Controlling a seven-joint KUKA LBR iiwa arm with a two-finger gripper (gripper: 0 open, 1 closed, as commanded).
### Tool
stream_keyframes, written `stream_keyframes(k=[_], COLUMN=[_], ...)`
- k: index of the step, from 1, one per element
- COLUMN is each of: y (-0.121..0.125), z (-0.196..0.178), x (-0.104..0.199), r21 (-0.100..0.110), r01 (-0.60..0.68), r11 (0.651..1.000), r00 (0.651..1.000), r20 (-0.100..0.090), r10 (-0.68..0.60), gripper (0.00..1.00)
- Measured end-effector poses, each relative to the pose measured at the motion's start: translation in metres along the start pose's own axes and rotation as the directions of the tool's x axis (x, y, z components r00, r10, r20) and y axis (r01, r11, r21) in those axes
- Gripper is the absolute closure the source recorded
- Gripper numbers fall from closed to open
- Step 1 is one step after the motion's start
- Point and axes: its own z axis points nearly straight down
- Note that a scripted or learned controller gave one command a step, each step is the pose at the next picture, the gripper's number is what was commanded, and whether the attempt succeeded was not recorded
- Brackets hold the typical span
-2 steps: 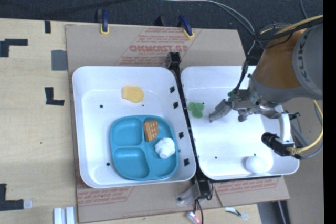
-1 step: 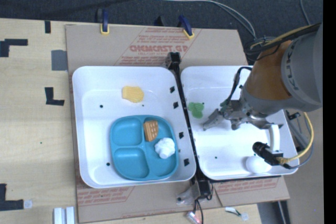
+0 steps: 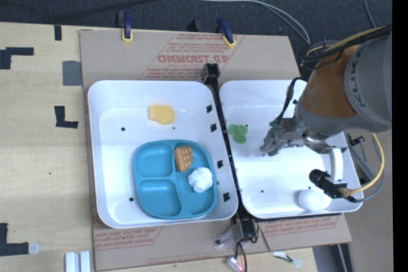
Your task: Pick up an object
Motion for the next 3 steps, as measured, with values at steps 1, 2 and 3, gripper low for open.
stream_keyframes(k=[1,2,3], y=[0.005,0.005,0.001], z=[-0.058,-0.069,-0.083], x=[-0.007,-0.007,0.042], r21=[-0.005,-0.001,-0.002], r01=[-0.001,-0.001,0.003], r11=[1.0,1.0,1.0], r00=[1.0,1.0,1.0], r20=[0.001,0.0,-0.001], r10=[0.001,0.001,-0.003], gripper=[1.0,1.0,1.0])
